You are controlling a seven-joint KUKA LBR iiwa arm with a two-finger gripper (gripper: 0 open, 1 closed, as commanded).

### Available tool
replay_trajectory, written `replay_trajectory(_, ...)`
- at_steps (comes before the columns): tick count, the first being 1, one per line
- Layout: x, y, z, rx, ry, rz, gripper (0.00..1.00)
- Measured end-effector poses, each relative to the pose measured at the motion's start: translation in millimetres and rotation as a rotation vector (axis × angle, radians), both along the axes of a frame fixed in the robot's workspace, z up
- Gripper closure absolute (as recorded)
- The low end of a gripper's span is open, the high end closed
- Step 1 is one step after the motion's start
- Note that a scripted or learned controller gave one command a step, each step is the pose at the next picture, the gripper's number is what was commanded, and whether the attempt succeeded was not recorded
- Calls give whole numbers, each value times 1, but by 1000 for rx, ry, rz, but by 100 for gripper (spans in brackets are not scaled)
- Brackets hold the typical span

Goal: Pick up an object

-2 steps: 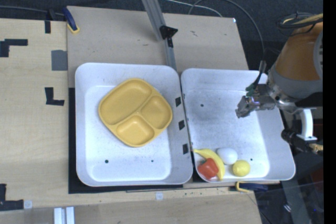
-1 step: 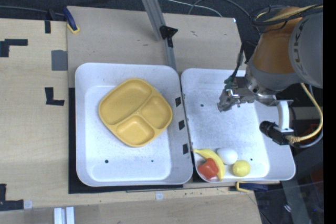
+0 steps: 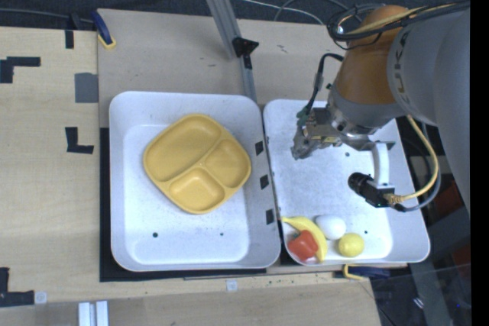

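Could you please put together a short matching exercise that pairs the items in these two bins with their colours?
Things:
1. divided plate
2. egg-shaped item
3. small round fruit
4. pepper-like item

Descriptions:
A. white, in the right bin
B. red, beside the banana
C. yellow, in the left bin
D. yellow, in the right bin

Pairs: 1-C, 2-A, 3-D, 4-B

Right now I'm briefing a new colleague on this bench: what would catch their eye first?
Probably the yellow divided plate, lying alone in the left bin. Next, the grey arm with its orange band, reaching over the right bin with its pincer above the bin's upper part. Last, the small cluster in that bin's near corner: a banana, a red piece, a white ball and a yellow ball.
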State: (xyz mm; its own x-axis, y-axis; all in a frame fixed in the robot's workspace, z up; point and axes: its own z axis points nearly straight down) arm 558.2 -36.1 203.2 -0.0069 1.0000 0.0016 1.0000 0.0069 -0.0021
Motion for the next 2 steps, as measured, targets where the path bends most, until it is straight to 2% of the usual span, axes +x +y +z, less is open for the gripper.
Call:
replay_trajectory(1, 19, 44, 1, 0, -1, 0, 100)
replay_trajectory(2, 38, 94, 19, 0, -3, 0, 100)
